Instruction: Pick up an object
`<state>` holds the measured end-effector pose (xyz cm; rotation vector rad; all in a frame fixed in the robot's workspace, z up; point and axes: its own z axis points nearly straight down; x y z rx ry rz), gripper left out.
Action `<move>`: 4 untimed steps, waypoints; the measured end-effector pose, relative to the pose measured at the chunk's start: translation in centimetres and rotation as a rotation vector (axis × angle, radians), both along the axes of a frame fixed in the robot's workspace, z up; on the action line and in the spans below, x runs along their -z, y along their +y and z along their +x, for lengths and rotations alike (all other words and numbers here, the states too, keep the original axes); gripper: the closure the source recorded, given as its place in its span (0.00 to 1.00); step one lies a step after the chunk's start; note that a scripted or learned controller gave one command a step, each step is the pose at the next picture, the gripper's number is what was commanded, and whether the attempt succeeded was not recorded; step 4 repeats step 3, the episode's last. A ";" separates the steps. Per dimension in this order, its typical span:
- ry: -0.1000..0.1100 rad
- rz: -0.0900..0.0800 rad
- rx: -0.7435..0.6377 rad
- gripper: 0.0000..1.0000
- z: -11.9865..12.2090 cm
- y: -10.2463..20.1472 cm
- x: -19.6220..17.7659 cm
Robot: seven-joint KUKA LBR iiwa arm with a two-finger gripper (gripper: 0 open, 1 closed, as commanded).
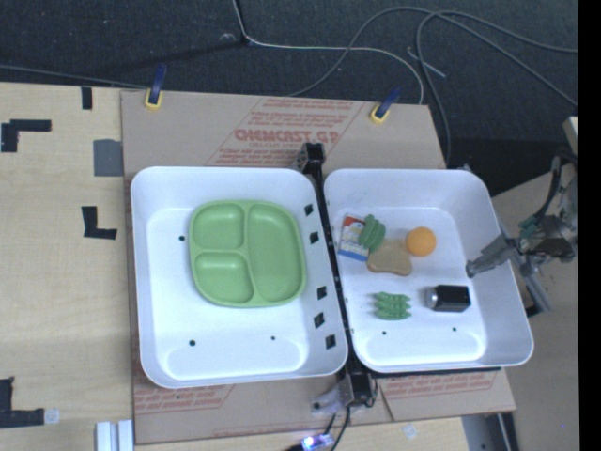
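Several small objects lie in the right bin (488, 346). An orange ball (422, 241) sits beside a tan lump (390, 262). A dark green piece (373, 232) rests on a small red, white and blue box (351, 238). A light green ridged piece (392, 305) and a black block (450, 298) lie nearer the front. My gripper (490, 256) hangs at the bin's right rim, above and to the right of the black block, with nothing seen in it.
The left bin (155, 346) holds a green divided plate (248, 254). Black clips run along the seam between the bins (324, 280). Cables cross the dark floor behind the bench, and brown cardboard lies under both bins.
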<state>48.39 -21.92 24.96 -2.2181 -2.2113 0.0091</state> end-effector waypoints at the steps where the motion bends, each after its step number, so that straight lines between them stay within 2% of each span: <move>1: -0.009 -0.003 -0.004 0.00 0.2 0.0 -0.5; 2: -0.005 -0.002 -0.004 0.00 0.9 0.3 4.2; 3: -0.003 0.000 -0.003 0.00 0.2 0.0 10.4; 4: -0.003 0.000 -0.003 0.00 0.2 0.0 10.4</move>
